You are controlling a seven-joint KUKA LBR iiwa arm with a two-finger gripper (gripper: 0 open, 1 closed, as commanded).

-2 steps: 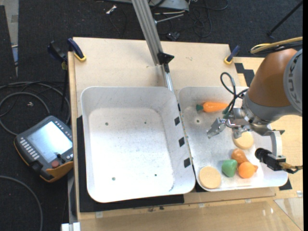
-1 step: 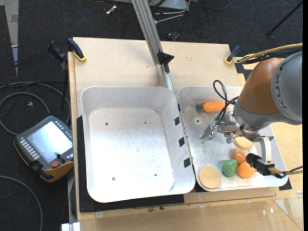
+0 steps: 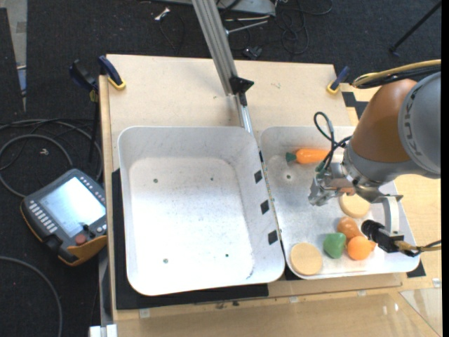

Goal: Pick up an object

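- Low in the frame's right bin [image 3: 280,241] lay a tan disc [image 3: 306,258], green piece [image 3: 334,244] and orange ball [image 3: 358,248].
- The gripper [image 3: 321,192] hovered mid-bin, grasp unreadable; approach step, I judged.
- Farther up lay the carrot [image 3: 309,156]; the next move called for descent onto one.

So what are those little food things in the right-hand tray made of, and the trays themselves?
The carrot, green pepper and orange fruit look like moulded plastic toys: flat bright colour, smooth with a slight sheen. The tan round biscuit looks matte, maybe plastic or foam; I can't tell which. The right bin and left bin look like thin formed white plastic, with rounded corners and scuffed, speckled floors.
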